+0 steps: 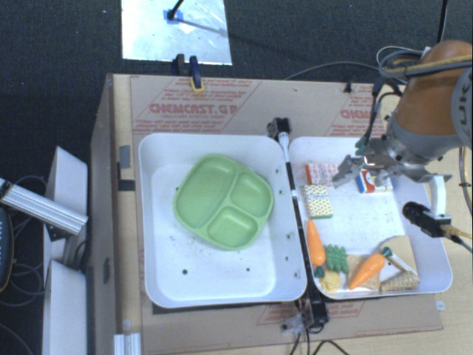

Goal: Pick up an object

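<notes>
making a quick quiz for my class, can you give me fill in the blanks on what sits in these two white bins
1. The green sectioned plastic plate lies in the ____ white bin.
2. That plate has ____ compartments.
3. The two orange toy carrots lie in the ____ white bin.
4. The grey arm's gripper hovers over the ____ bin.

Missing words: left; three; right; right

Arm [436, 87] cut off at right edge — red-blue object [367, 182] partly hidden beneath it.
</notes>
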`<state>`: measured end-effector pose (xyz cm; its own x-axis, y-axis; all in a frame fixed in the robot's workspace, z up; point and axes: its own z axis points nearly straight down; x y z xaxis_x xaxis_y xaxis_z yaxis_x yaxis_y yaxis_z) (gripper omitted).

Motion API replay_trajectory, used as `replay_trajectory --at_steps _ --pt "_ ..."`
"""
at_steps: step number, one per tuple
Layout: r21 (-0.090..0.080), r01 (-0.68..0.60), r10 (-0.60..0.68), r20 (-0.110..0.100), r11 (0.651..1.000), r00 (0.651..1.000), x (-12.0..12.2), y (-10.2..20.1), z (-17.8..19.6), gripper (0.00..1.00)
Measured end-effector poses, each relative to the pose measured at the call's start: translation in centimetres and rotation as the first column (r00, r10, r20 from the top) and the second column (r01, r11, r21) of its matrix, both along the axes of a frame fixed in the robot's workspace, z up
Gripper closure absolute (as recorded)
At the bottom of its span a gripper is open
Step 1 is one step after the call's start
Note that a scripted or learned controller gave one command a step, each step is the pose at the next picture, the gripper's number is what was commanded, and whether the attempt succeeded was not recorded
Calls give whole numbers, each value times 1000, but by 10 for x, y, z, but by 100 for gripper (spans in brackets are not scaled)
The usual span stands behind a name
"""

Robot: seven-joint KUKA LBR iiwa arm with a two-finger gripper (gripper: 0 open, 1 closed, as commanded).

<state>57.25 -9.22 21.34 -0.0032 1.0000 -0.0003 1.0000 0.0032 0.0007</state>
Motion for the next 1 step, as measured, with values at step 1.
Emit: replay_trajectory --at_steps 1 --pt "-2 0 0 8 1000 1000 64 -18 -122 0"
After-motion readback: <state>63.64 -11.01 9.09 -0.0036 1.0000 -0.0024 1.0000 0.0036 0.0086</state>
